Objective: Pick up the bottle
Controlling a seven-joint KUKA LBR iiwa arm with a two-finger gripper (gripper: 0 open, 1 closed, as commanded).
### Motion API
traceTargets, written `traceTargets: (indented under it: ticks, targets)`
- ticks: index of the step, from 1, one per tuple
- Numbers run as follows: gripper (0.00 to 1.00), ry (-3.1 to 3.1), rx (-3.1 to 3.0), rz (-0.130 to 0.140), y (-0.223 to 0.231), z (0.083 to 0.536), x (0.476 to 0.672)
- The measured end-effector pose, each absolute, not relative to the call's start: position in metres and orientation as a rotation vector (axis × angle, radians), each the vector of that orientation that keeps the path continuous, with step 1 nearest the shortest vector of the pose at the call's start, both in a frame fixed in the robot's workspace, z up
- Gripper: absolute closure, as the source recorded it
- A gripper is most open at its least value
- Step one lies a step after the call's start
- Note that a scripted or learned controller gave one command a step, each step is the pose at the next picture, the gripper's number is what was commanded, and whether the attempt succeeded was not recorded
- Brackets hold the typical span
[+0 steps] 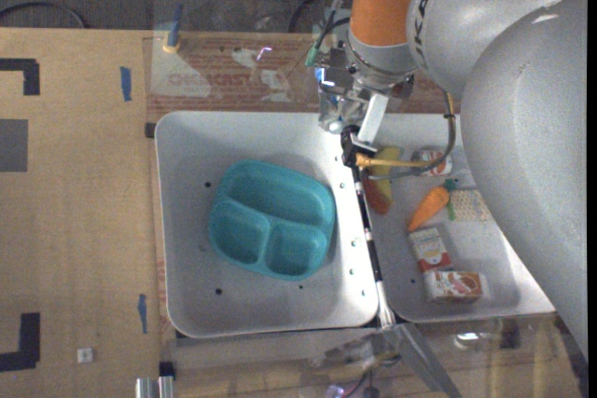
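My gripper (334,118) hangs over the far end of the wall between the two bins, at the far right corner of the left bin (187,200). Its tip is blurred against the white wall. Just below it, at the far left of the right bin (504,275), lies a reddish-orange object (378,195) with a yellowish piece (389,153) above it, partly hidden by the wrist. A small white-and-red container (432,161) lies beside them. I cannot tell which of these is the bottle.
A teal divided plate (272,219) sits in the middle of the left bin. The right bin holds an orange carrot (428,208), a small white-and-red packet (430,248) and a red carton (455,284). The arm's grey body covers the right bin's right side.
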State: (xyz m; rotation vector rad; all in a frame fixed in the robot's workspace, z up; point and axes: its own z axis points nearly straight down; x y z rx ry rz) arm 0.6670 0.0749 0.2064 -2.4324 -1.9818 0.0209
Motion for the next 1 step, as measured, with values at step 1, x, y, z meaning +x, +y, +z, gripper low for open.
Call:
traceTargets:
  ticks: [1]
  targets:
    - [1.0,-1.984,-2.429,0.031,0.0763,0.2135,0.6681]
